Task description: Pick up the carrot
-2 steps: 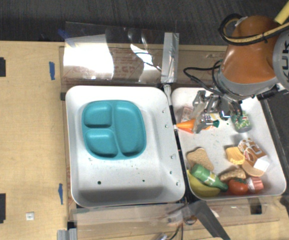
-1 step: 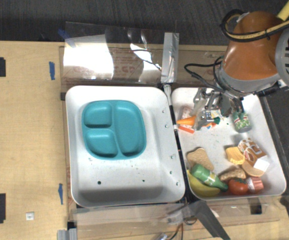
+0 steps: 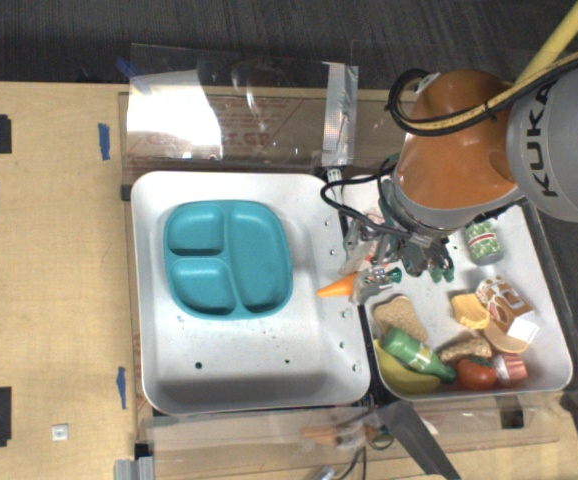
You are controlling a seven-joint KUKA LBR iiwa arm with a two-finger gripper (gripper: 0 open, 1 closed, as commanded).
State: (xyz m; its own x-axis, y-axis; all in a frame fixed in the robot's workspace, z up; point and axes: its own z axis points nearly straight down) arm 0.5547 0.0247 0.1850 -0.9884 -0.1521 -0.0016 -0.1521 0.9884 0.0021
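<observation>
A teal plastic plate with three compartments (image 3: pixel 229 257) lies in the left white bin (image 3: pixel 169 368). In the right white bin (image 3: pixel 549 338), a yellow banana (image 3: pixel 406 377), a green bottle (image 3: pixel 416 354) and a red tomato (image 3: pixel 476 373) crowd together near the front.

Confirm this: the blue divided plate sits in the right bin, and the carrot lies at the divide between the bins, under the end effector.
Not quite. The camera view shows the plate in the left bin, not the right. The rest stands: the carrot lies at the divide between the bins, under the end effector.
</observation>
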